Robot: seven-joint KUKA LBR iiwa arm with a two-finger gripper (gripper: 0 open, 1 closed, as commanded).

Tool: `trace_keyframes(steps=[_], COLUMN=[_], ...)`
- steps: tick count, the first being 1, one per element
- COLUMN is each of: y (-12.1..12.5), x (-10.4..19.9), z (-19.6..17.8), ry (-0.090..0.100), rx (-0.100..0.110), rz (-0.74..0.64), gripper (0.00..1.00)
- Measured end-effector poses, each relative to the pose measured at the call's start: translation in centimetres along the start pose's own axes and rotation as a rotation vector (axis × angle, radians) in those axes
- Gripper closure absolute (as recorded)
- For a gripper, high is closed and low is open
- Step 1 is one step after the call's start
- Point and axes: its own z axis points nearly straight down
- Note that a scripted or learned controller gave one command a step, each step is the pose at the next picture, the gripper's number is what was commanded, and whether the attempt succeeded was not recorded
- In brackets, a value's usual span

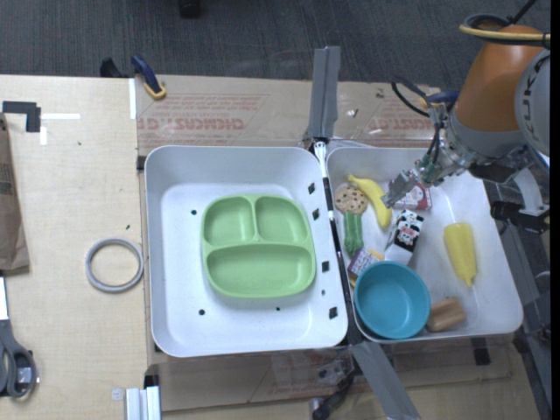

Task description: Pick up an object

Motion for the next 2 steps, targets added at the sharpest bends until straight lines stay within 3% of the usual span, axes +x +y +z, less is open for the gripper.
trace_keyframes(steps=[1,2], y=[1.46,1.5], x=[1.97,1.83], z=[6.71,5.76], ry=[-0.007,-0.01], rx=[-0.01,-0.012], rz=[-0.066,-0.064], gripper=[0.0,1.0])
